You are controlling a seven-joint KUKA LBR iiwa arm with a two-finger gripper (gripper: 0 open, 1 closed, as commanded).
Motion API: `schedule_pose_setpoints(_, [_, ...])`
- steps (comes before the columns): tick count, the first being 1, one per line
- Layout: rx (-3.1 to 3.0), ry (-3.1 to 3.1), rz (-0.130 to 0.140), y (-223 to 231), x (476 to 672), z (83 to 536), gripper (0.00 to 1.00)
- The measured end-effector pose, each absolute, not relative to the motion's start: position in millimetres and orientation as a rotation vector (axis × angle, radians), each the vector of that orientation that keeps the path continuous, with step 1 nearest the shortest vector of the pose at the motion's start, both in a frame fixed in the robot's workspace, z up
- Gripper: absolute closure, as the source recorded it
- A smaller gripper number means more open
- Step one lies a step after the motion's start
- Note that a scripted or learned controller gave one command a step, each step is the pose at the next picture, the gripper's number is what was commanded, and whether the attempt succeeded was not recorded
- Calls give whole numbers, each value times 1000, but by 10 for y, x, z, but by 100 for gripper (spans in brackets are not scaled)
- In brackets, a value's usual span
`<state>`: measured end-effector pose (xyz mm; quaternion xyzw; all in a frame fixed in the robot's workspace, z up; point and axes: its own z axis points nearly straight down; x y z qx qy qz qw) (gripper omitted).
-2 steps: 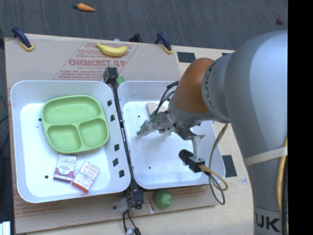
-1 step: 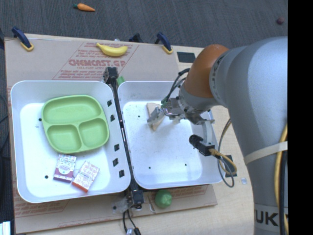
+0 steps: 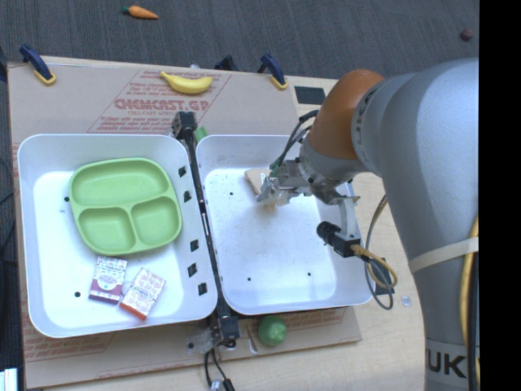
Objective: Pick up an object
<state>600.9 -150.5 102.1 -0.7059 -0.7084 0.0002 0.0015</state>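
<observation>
Hovering my gripper (image 3: 273,192) over a small pale beige block (image 3: 256,180), probably light and stiff; whether it grips, I cannot tell.

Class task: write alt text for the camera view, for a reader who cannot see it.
A grey arm's gripper reaches into the right bin at a small pale object. The left bin holds a green tray and two small packets.

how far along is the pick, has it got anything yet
Done: the arm has reached into the right bin, its gripper low over a pale object near the bin's back. In hand: nothing visibly held; the wrist hides the contact. Left: a confirmed grasp and lift.
</observation>
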Motion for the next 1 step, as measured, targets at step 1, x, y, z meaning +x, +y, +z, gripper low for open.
schedule_pose_setpoints(1, [-2213, -2226, 0, -773, 5628, 1922, 100])
